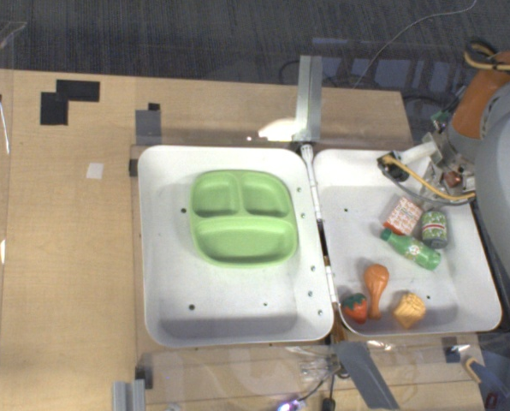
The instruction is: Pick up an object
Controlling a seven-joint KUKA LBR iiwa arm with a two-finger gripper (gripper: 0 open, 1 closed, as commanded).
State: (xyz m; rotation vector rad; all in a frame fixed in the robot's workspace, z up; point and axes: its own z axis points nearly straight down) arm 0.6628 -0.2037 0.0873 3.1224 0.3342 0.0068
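Observation:
The right bin (349, 187) holds several small items. A red and white packet (402, 216) lies beside a dark green can (434, 228), with a green bottle (412, 248) lying just in front of them. Nearer the front edge are an orange drumstick (376, 286), a red tomato-like piece (354, 307) and a yellow chunk (409, 309). My gripper (450, 177) hangs over the bin's far right corner, just behind the packet and the can. I see nothing held in it.
A green divided plate (242, 217) lies in the middle of the left bin (165, 306). A metal post (310, 92) stands behind the wall between the two bins. The grey arm (503, 144) fills the right side.

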